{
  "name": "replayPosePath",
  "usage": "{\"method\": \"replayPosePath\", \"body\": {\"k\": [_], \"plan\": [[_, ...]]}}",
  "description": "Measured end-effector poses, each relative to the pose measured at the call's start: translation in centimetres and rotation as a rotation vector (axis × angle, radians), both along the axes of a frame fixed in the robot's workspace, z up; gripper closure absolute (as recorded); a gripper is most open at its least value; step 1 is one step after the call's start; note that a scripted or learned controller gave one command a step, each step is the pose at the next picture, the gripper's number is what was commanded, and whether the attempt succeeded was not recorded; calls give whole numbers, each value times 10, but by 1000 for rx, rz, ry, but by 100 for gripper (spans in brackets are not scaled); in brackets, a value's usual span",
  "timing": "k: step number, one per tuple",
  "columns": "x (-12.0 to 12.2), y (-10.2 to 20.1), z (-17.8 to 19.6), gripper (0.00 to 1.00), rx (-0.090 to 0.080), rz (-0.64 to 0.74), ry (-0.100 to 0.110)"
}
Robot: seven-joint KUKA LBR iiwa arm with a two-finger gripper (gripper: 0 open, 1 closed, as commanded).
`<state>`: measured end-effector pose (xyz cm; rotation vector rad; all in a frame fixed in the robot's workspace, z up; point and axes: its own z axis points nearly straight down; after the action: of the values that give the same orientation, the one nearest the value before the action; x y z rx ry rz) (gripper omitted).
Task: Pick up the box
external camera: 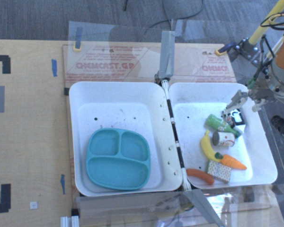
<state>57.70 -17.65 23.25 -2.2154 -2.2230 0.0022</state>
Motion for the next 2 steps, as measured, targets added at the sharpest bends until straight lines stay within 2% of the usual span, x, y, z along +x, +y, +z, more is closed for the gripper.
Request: {"method": "replayPosePath", "body": {"k": [1, 2], "plan": [[-17, 52, -106, 0, -1, 105, -3], [-48, 55, -143, 0, -1, 49, -15]]}}
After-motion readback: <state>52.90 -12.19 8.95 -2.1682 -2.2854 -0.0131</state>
